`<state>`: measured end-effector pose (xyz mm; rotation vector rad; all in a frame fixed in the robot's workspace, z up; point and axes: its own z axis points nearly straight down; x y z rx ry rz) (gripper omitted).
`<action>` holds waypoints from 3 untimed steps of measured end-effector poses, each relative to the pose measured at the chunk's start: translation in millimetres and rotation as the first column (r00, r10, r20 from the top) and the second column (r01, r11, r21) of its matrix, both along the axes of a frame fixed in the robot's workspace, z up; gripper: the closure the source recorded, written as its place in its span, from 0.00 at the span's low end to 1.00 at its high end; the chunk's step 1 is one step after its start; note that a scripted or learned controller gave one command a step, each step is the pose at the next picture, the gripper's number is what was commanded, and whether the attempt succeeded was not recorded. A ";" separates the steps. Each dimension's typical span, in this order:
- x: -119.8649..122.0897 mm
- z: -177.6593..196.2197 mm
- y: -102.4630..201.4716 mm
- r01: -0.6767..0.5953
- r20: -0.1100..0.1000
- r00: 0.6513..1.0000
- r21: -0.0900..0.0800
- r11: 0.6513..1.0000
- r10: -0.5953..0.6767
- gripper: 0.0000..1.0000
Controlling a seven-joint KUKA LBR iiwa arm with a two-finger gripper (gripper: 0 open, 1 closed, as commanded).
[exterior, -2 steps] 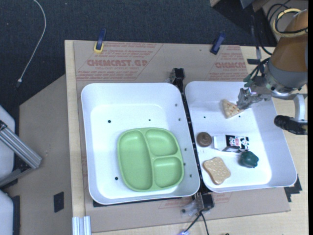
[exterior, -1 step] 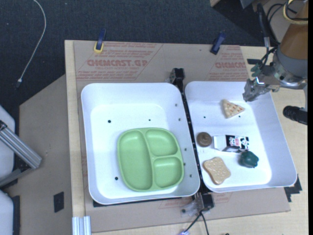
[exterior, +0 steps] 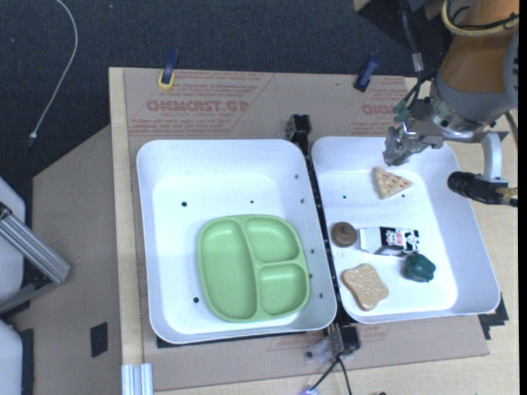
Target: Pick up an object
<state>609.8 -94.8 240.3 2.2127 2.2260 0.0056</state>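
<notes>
Nearest the camera in the right bin [exterior: 469,245] lies a toast-shaped piece [exterior: 365,286], flat on the floor by the front left corner, and just beyond it to the right a small dark green lump [exterior: 419,267]. Behind those sit a brown round disc [exterior: 343,234] close to the wall between the bins and a little black-and-white box [exterior: 398,239] on its side; all four are loosely strewn, apart from one another, as things tipped in for grasping practice would be. The left bin [exterior: 165,179] bears only a green divided plate [exterior: 253,265], set flat toward its front. Farther back in the right bin lies the likeliest target, a tan pizza-slice wedge [exterior: 391,182], flat, its long axis running from back left to front right, with the pointed tip toward the back left, under the tool. The gripper [exterior: 401,152] hangs just behind and above that tip, reaching down from the arm at the right, and I judge it is lined up for a descent on the wedge. Nothing shows between its fingers, and whether they stand open or closed I cannot tell at this size.
</notes>
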 end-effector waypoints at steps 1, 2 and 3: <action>4.3 -12.3 48.8 0.001 -0.007 1.000 0.002 1.000 -0.001 1.00; 13.0 -5.5 108.7 -0.001 -0.001 1.000 0.002 1.000 0.001 1.00; 10.2 -1.1 168.8 -0.001 -0.002 1.000 0.002 1.000 0.001 1.00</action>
